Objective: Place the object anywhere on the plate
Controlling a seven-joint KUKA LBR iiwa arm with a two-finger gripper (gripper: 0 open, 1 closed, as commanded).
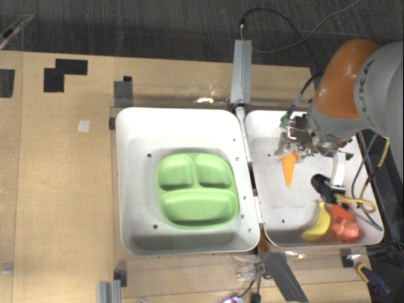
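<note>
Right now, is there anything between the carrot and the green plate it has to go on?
Only the bin walls where the two bins meet. The carrot hangs under the hand above the right bin; the green plate lies in the left bin with its compartments bare.

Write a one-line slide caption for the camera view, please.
Gripper holds a carrot over the right bin; green plate waits in the left bin.

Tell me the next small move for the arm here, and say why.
Probably carry the carrot leftward over the divider toward the green plate. The carrot hangs point down from the gripper, apparently pinched at its top, above the right bin, while the plate sits in the left bin with nothing on it. If the grip looks weak, lift a little first.
</note>
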